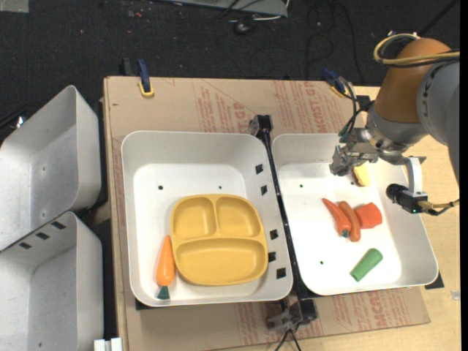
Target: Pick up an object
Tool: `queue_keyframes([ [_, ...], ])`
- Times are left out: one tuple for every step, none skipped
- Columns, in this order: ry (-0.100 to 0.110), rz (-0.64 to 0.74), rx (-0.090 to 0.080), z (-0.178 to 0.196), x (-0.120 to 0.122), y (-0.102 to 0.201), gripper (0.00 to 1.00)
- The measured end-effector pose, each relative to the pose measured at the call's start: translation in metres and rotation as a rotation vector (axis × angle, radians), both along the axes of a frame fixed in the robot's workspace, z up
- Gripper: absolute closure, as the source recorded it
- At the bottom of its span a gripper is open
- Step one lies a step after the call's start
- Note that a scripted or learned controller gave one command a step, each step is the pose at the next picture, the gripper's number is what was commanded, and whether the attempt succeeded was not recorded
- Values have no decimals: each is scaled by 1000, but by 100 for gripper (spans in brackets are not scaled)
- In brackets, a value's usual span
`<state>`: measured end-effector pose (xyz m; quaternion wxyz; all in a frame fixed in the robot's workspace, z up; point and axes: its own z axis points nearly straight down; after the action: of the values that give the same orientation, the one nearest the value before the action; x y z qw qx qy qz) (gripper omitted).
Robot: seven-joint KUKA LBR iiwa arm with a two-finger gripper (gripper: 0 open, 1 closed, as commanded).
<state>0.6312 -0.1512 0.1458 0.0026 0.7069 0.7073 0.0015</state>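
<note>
I see two white bins side by side on a brown board, and I take the right bin (409,265) as my landmark. In it lie an orange-red toy (352,217) near its middle, made of two sausage-like pieces touching a blockier piece, and a green cylinder (365,264) nearer its front edge, tilted and apart from the toy. At its back, a small yellow piece (360,175) pokes out just under the gripper (345,164), which hangs over that back part. I cannot tell whether the fingers are parted or closed, nor whether they touch the yellow piece; the wrist hides most of it.

Left of the right bin, the left bin (139,196) holds a yellow tray (219,240) with three compartments, smooth and rounded at the corners. A carrot (165,265) with a dark green tip lies against the tray's far side from the landmark.

The arm's orange band is cut off at the frame edge.
</note>
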Motion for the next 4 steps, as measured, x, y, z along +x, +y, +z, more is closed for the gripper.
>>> queue_keyframes([
  [-1,2,0,54,2,0,100],
  [5,7,4,65,-7,61,100],
  [6,7,4,79,-22,112,100],
  [9,7,4,71,-40,166,100],
])
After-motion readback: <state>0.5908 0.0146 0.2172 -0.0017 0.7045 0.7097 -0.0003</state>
